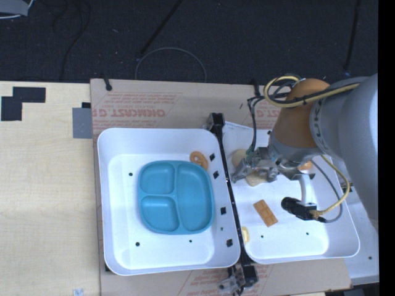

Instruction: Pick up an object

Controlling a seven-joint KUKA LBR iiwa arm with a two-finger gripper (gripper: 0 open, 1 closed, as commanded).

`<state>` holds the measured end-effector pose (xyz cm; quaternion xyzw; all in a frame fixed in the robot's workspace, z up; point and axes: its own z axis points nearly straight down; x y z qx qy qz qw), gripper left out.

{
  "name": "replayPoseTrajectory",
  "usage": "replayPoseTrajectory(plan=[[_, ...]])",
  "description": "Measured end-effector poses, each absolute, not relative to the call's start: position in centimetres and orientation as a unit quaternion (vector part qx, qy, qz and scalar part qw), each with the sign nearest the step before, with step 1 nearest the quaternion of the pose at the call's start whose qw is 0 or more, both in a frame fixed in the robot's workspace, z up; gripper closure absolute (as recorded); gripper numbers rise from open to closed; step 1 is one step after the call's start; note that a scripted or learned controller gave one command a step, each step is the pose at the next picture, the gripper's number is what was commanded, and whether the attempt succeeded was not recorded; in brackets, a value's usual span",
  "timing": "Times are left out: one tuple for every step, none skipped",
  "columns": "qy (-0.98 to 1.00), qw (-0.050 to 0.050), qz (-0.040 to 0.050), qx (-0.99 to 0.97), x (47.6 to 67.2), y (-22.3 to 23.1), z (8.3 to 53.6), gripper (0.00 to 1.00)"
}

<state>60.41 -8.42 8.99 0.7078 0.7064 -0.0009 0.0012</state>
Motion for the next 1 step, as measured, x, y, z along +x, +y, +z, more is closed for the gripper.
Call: replayPoseTrajectory(plan=[[0.705, 0.004, 0.0003, 0.709, 60.54, -8.62, 10.21, 1.00]])
